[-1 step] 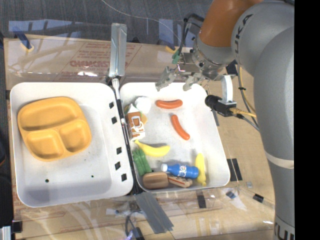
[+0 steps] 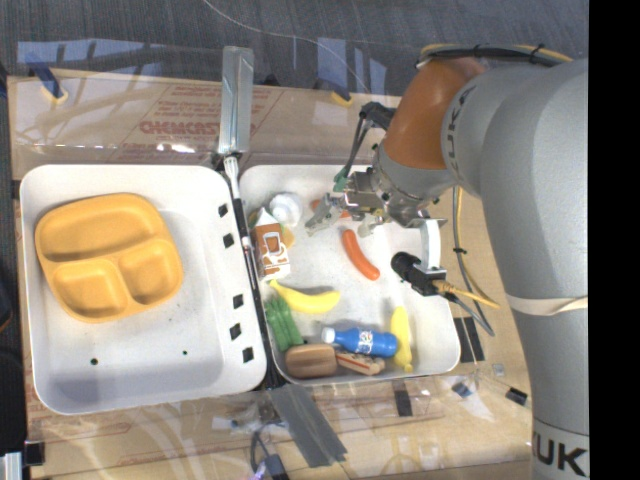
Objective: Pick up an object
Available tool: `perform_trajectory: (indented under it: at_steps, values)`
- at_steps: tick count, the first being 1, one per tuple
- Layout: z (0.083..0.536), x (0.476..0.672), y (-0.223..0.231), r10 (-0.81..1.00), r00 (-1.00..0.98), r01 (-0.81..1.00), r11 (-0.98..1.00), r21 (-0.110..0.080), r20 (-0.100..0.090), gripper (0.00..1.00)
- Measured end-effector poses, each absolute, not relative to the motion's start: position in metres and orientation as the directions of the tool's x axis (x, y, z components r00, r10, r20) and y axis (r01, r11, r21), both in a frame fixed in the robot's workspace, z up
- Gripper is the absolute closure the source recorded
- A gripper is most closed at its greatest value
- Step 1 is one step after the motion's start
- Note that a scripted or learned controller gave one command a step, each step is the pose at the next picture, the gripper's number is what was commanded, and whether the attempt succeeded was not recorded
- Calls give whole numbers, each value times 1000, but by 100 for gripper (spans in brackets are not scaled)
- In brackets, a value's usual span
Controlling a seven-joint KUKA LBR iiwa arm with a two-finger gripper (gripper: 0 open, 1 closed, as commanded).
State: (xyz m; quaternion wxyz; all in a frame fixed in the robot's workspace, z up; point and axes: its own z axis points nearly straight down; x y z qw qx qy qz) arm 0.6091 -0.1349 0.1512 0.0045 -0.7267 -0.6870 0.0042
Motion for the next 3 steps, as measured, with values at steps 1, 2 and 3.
perform_trajectory:
  at_steps: [1,2,3]
  values:
    - [92,575,-181,997,-80,997,80,-2,1,0]
    - [102,576,-181,996,-85,996,85,-1,0,100]
    - [216,557,-85,999,54,999,-54,3,1,100]
